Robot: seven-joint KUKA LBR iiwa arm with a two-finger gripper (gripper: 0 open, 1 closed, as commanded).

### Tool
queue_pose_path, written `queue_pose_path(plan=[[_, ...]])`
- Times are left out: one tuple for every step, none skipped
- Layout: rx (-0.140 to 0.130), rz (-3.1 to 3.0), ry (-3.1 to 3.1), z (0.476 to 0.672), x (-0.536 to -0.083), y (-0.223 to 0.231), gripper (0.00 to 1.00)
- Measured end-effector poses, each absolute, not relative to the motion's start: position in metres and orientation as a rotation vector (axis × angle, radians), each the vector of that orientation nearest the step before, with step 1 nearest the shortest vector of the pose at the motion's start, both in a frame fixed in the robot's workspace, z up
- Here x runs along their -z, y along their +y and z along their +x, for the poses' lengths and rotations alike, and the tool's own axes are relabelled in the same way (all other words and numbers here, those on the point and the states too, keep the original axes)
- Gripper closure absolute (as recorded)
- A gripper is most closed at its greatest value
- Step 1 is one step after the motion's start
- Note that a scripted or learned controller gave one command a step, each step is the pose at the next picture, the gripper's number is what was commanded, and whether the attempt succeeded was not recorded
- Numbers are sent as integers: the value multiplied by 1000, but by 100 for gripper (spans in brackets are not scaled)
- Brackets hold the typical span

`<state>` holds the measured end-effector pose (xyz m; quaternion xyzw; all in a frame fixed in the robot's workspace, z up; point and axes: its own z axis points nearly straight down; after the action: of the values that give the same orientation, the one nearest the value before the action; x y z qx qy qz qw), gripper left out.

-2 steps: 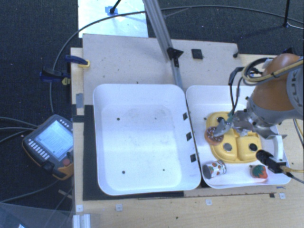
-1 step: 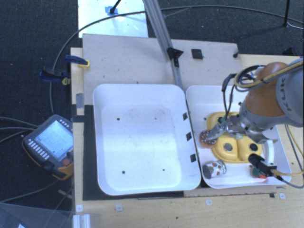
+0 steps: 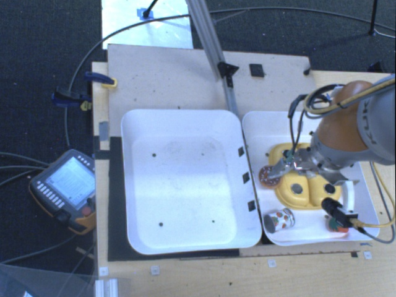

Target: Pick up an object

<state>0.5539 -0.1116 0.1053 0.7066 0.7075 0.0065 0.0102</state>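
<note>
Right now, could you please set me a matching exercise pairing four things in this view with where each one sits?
Things:
1. yellow toy
2. small can
3. pendant
4. blue clamp

Places:
A. on the floor, left of the bench
B. at the bench's far left edge
C. middle of the right bin, under the gripper
D. near corner of the right bin, beside the left bin

Pairs: 1-C, 2-D, 3-A, 4-B
</note>
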Motion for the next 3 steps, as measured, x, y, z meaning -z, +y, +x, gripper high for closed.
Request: queue_pose_path(plan=[[-41,2199,2214,559,-120,-107,100],[-6,2212,2224,567,-167,-102,100],[-7,2212,2222,578,-221,-107,100]])
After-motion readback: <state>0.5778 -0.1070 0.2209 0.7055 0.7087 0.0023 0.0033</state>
